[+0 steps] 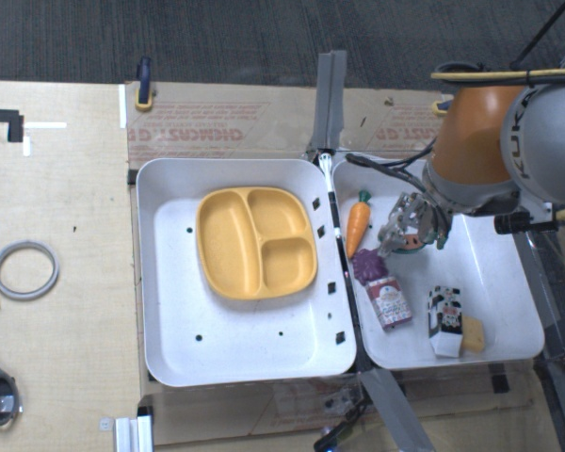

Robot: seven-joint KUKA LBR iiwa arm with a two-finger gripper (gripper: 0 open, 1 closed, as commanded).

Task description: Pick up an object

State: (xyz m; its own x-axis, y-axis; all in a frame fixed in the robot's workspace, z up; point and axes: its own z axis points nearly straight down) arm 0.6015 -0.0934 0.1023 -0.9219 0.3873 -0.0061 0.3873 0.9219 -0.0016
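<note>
- Hovering in the right bin [508, 347], the gripper [407, 229] hangs just right of the carrot [357, 226]; whether it is open or closed cannot be told.
- The carrot, a likely target, lies against the divider: probably light, stiff, smooth plastic; best taken across its thicker upper body.
- Below the carrot: a purple knobbly lump [368, 266], then a flat red-labelled packet [390, 303].
- Lower right of the carrot: a small carton [444, 320] touching a tan block [472, 335].
- Left of the carrot: a yellow divided plate [257, 243].
</note>
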